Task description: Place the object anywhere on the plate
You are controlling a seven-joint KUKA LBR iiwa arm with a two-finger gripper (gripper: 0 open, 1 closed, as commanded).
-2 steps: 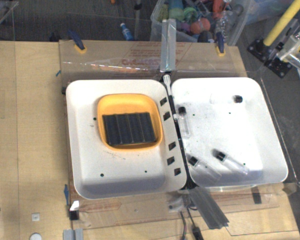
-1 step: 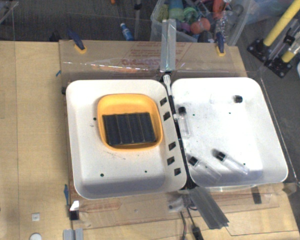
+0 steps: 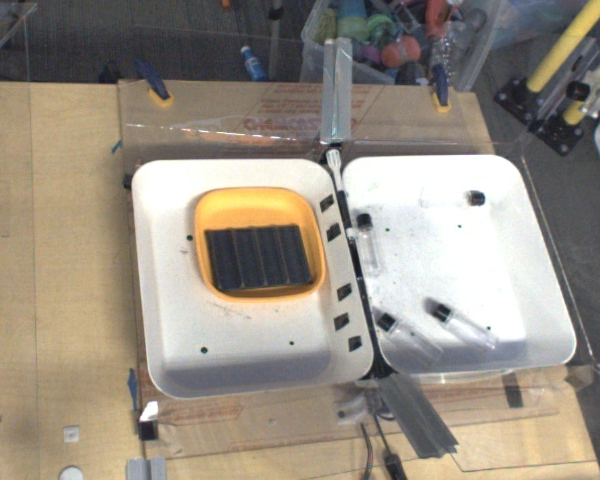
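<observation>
- Sitting mid left bin (image 3: 170,348): orange plate (image 3: 260,206), carrying a dark ribbed block (image 3: 258,256)
- Lying near right bin's (image 3: 520,298) front edge: clear syringe (image 3: 462,324)
- Gripper state: cannot tell

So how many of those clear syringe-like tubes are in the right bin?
2 that I can make out. One tube lies along the right bin's left wall, near the divider. The other tube lies slanted near the front. A small dark piece sits apart at the back.
</observation>
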